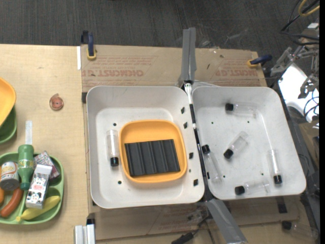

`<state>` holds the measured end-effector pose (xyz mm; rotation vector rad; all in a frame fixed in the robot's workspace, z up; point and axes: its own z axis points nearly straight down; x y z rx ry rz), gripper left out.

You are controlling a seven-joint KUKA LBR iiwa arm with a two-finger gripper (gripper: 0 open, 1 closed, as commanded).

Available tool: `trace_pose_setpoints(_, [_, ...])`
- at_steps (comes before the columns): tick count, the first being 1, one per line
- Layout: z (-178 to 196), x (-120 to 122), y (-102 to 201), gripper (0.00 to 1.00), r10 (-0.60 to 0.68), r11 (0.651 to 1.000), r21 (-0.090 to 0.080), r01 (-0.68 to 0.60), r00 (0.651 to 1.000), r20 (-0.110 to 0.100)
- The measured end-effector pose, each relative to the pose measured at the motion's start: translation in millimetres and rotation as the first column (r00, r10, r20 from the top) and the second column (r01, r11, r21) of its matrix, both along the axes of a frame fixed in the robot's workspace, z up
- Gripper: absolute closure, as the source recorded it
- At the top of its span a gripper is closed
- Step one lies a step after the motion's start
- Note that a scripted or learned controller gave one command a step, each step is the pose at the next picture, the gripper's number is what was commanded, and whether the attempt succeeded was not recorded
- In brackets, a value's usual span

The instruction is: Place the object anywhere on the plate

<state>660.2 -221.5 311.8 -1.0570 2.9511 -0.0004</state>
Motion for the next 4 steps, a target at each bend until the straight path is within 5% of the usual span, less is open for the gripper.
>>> trace_pose_setpoints(1, [10,1,0,1.0,-0.005,1.0,0.002,0.005,1.0,0.007])
trace_pose_setpoints(2, [8,0,0,1.0,0.309,0.951,-0.002,-0.309,0.951,0.0])
trace_pose_setpoints(3, [27,-1,0,1.0,0.586,0.81,-0.003,-0.586,0.81,0.0])
trace_pose_setpoints(4, [27,-1,0,0.0,0.586,0.81,-0.002,-0.586,0.81,0.0])
